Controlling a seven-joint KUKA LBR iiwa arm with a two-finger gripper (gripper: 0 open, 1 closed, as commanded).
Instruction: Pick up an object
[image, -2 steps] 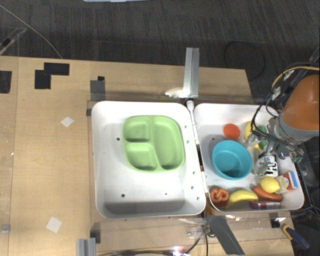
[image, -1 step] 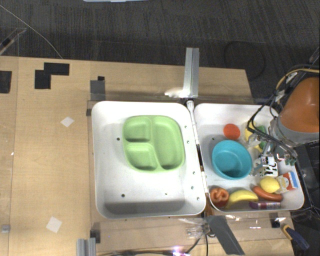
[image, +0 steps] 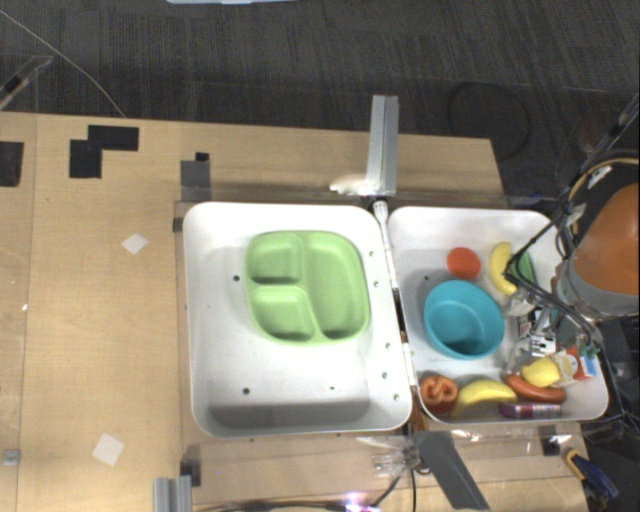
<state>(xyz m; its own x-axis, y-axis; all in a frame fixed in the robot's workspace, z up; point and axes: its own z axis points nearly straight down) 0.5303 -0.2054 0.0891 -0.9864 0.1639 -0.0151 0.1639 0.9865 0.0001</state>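
Two white bins sit side by side on the bench (image: 90, 330). The left bin (image: 215, 380) holds a green divided plate (image: 305, 285); the right bin (image: 420, 232) holds the candidate objects: a blue bowl (image: 463, 318), an orange ball (image: 463, 262), a banana (image: 500, 268) at the far side, a second banana (image: 487, 392) at the near rim, a red pepper (image: 438, 390), a red sausage-like piece (image: 535, 387), a dark purple piece (image: 528, 409) and a lemon (image: 540, 373). The arm (image: 608, 250) reaches in from the right, and the hand (image: 540, 338) hangs low over the bin's right corner, just above the lemon; whether it is open or closed cannot be told amid the cables. The step in hand is judged to be the descent onto that cluster. To do it well, the hand should centre on one piece, likely the lemon, and keep off the bin wall and the close-packed neighbours, since a round fruit may roll aside.
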